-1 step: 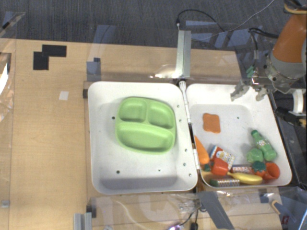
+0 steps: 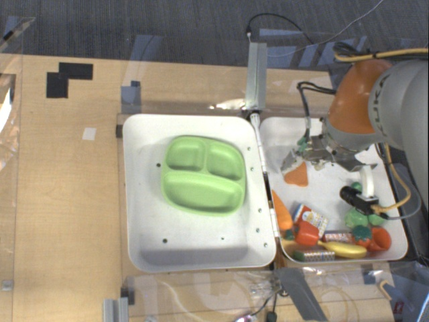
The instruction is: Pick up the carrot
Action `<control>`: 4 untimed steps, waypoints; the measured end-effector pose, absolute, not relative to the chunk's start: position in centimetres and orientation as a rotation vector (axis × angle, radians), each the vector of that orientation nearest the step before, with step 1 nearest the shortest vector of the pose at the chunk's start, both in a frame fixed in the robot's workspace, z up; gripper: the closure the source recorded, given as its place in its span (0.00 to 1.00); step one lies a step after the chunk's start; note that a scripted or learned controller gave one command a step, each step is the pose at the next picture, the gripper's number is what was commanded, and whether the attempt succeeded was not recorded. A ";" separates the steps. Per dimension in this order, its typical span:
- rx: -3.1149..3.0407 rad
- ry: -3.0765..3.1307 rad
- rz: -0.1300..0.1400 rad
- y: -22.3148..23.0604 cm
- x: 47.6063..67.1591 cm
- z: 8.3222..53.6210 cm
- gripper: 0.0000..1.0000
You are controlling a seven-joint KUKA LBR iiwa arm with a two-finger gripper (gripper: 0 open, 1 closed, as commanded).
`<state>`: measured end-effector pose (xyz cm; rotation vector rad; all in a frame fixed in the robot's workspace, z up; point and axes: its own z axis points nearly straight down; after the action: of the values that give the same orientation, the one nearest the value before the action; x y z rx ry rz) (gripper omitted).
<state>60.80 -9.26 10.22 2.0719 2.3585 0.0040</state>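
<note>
The gripper (image 2: 310,158) hung low over the right bin (image 2: 271,129), fingers apart and just above an orange wedge (image 2: 296,174), while the carrot (image 2: 282,211) lay untouched against that bin's left wall, nearer the toy pile (image 2: 338,237).

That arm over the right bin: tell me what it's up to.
The grey arm's gripper hangs over the right bin, just above an orange wedge-shaped piece. The carrot lies apart from it, along the bin's left wall, untouched. The left bin holds a green divided tray.
</note>
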 end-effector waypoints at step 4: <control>2.032 2.377 0.017 -10.3 54.8 9.1 1.00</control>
<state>54.76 -10.32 9.12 2.0319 2.3767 0.0173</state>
